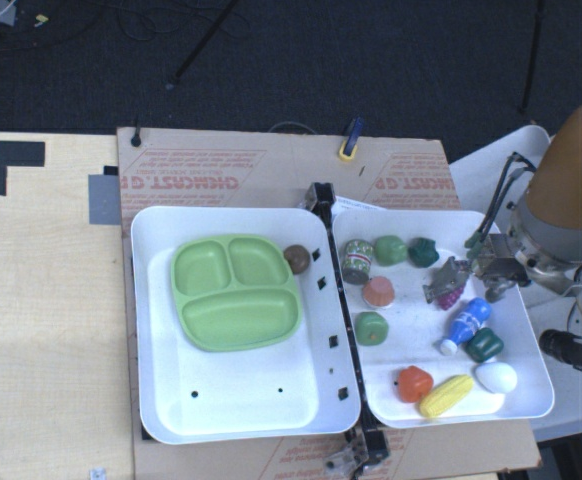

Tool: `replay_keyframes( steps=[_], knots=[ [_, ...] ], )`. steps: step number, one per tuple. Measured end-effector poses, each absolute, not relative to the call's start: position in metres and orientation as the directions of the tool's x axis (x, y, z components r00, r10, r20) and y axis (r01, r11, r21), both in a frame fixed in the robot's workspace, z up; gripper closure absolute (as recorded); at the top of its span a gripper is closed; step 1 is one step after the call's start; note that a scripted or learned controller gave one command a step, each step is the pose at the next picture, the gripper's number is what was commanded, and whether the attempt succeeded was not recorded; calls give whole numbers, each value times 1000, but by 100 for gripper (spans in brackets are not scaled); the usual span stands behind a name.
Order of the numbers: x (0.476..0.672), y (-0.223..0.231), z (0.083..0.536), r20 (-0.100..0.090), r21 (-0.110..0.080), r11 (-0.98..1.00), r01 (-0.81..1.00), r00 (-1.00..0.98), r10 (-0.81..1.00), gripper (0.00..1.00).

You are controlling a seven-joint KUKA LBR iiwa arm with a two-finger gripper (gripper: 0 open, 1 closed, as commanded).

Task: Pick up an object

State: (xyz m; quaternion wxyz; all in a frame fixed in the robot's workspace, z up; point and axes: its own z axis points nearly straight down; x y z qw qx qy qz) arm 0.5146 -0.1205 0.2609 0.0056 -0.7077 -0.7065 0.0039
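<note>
**benchwatcher:** Where's the gripper (458, 280) at? I see it low over the right bin (531, 408), just above the blue bottle (466, 323).

**iiwa_fan:** Yep, right beside the bottle's upper end. Fingers look parted a bit, with something small and purple (451, 297) at the tips, can't tell if it's actually pinched. Green block (485, 345) sits just right of the bottle, white egg (496, 377) and corn (445, 395) below it, orange piece (413, 382) lower left.

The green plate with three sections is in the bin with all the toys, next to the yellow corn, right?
Not quite. In the camera view, the green plate lies in the left bin, with only a small brown ball beside it. The yellow corn and the other toys are in the right bin.
</note>
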Motion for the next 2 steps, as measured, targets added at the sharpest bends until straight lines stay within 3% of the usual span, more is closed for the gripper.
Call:
replay_keyframes(
  steps=[1, 2],
  knots=[
    [517, -121, 266, 1, -3, 0, 1000, 0, 1000, 0],
    [507, -119, 208, 2, -7, 0, 1000, 0, 1000, 0]
  ],
)
